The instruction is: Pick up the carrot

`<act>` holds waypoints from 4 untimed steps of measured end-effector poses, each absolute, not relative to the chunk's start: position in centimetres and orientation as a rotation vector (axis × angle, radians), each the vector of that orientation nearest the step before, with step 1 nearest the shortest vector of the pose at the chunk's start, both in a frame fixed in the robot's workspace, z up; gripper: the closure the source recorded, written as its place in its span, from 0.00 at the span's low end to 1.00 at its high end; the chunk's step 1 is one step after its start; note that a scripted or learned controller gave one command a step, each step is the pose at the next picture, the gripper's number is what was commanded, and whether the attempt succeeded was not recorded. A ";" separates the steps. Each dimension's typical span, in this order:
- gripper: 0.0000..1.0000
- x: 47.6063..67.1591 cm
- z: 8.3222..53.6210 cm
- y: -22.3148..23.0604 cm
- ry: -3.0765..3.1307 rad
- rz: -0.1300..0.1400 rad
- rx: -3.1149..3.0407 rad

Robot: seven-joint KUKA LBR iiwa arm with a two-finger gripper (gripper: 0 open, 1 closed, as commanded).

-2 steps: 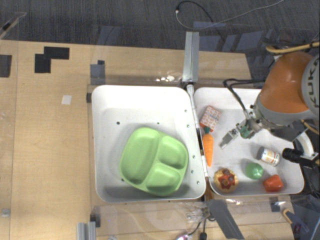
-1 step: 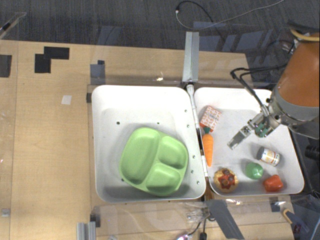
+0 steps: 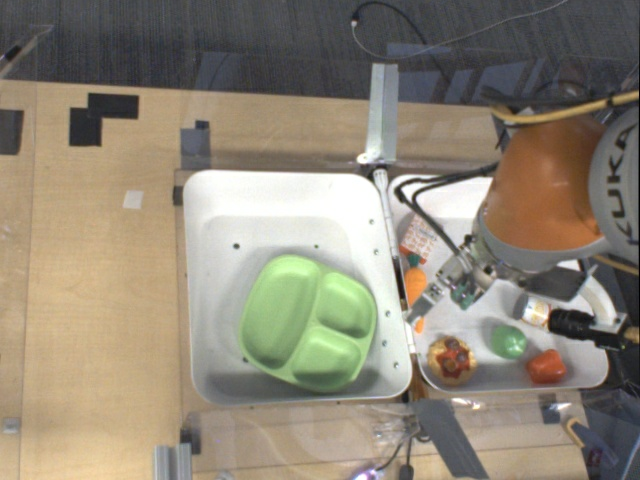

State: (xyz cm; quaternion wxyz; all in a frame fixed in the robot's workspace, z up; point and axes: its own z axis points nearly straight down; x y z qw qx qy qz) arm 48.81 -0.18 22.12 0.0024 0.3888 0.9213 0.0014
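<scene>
On the wooden worktop (image 3: pixel 90 298) beside grey carpet (image 3: pixel 200 18), the end effector (image 3: pixel 432 293) hangs over the carrot (image 3: pixel 413 288) in the right bin (image 3: pixel 590 373), its opening impossible to tell.

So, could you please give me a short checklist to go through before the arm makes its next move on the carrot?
1. Carrot located: ok, it lies at the left edge of the right bin, against the wall next to the left bin.
2. Gripper near the carrot: ok, just to its right.
3. Carrot between the jaws: cannot tell.
4. Jaws open or shut: cannot tell.
5. Neighbours clear of the carrot: ok, the green item, red item and round dish lie apart.
6. Green plate out of the way: ok, in the left bin.
</scene>
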 end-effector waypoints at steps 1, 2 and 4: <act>0.00 53.9 18.5 -6.2 2.892 0.003 1.215; 1.00 54.2 19.7 -6.1 2.885 0.009 1.211; 0.00 48.9 29.3 -6.9 2.915 0.004 1.147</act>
